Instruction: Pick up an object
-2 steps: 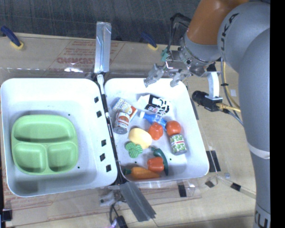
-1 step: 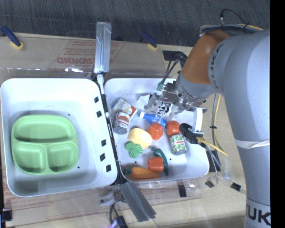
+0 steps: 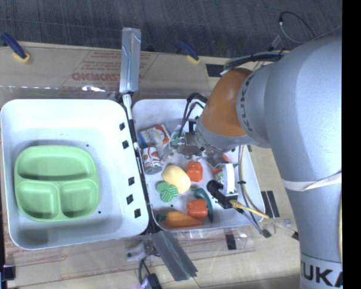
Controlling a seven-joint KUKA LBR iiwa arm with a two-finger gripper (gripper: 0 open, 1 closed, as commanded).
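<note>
Camera view: gripper (image 3: 200,152) fingers masked by wrist

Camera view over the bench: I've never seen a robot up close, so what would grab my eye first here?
The big grey arm with its orange band dominates the right, bending down over the right bin. That bin holds a bright jumble: a yellow lemon-like piece, an orange carrot and small cans. In the left bin lies a pale green divided tray.
</note>
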